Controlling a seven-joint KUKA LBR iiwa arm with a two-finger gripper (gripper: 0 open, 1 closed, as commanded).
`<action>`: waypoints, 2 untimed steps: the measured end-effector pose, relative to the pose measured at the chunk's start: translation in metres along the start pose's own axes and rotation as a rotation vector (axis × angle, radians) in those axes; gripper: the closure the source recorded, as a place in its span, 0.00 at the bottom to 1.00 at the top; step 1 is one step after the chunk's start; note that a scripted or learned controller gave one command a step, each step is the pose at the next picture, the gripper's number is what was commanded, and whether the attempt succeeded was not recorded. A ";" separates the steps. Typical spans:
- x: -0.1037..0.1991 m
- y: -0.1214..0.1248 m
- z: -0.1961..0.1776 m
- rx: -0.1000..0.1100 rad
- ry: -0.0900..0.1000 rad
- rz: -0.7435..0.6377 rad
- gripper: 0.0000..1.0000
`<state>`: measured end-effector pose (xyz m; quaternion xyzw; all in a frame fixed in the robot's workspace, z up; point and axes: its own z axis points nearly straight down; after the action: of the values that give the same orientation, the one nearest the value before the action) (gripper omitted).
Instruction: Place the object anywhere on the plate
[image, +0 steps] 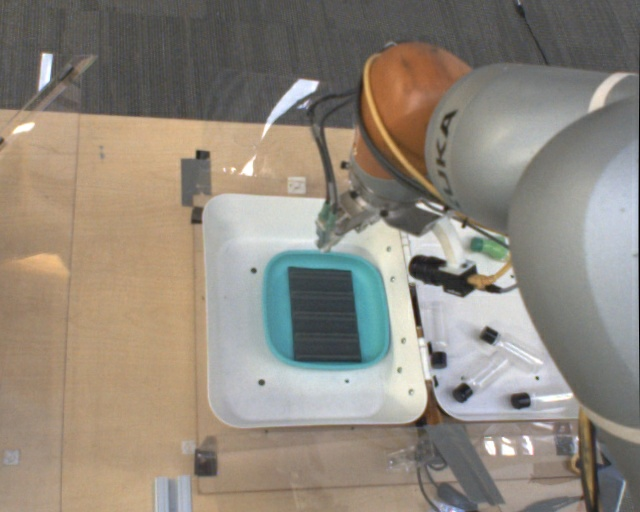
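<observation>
The grey arm (530, 150) is reaching in over the bins, its gripper (328, 232) hanging just above the far rim of the teal plate (377, 310); how the claw stands cannot be told. The plate is sitting in the left white bin (232, 330), and a dark ribbed slab (324, 314) is lying flat on it

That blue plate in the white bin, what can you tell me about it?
The plate is turquoise, squarish with rounded corners and a raised rim, and looks like plastic. It lies flat near the middle of the left bin. A dark ribbed slab rests on it, covering most of its centre and lying inside the rim. The gripper hangs just past the plate's far edge; whether it touches the plate cannot be told.
</observation>
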<state>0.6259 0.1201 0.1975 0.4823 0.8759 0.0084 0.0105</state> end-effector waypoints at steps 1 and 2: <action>0.000 0.000 0.000 0.000 0.000 0.000 0.00; 0.000 0.003 -0.012 -0.007 -0.003 -0.006 1.00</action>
<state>0.6276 0.1216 0.2096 0.4799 0.8772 0.0107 0.0132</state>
